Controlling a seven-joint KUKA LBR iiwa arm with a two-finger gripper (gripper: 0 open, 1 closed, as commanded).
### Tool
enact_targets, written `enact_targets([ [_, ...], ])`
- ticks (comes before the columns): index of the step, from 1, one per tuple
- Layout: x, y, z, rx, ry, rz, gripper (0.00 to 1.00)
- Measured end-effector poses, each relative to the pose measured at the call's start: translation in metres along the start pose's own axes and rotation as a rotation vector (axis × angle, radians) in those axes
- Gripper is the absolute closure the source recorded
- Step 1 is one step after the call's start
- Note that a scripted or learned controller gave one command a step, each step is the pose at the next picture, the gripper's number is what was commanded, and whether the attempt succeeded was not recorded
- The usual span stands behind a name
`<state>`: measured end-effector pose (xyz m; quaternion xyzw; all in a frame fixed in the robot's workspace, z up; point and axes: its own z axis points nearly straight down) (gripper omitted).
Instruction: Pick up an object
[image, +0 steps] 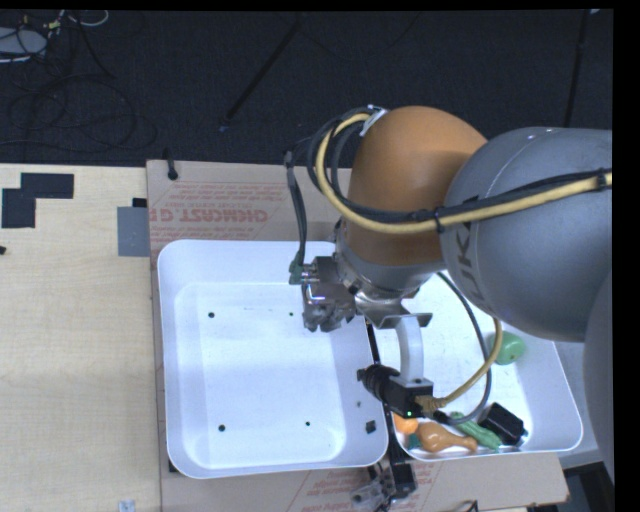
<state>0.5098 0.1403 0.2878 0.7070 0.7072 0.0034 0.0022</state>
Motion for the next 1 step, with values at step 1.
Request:
enact_targets([
  [1, 0.0847, 0.0174, -0.0682, 0.002, 0.001, -0.007, 1.0],
])
